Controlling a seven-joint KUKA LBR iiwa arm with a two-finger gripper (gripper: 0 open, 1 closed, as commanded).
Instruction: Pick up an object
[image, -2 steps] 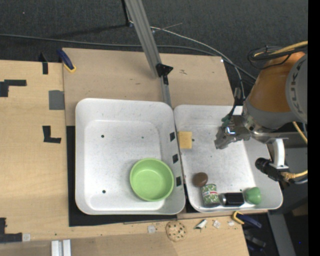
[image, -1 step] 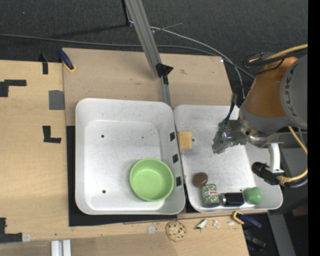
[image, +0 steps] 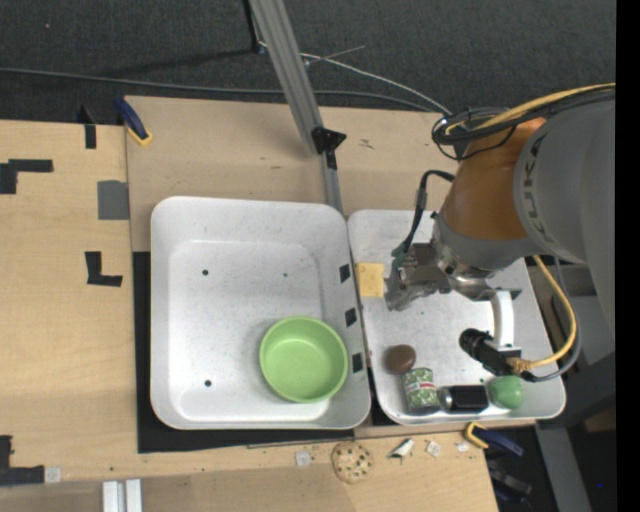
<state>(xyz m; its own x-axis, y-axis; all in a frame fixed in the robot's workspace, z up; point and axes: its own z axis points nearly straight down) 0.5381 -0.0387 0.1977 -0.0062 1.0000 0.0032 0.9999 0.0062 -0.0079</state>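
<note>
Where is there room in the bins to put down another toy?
The left bin has bare floor above and left of the green bowl. The right bin is crowded: the gripper hangs over it, and a brown ball, can, black object and green ball fill its near end.

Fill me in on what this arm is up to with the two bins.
The KUKA arm reaches in from the right, with its gripper low over the right bin, near a small yellow block by the bin's left wall. Nothing is visibly held. A brown round object, a small can, a black object and a green ball lie along that bin's near edge. The left bin holds a green bowl.
</note>
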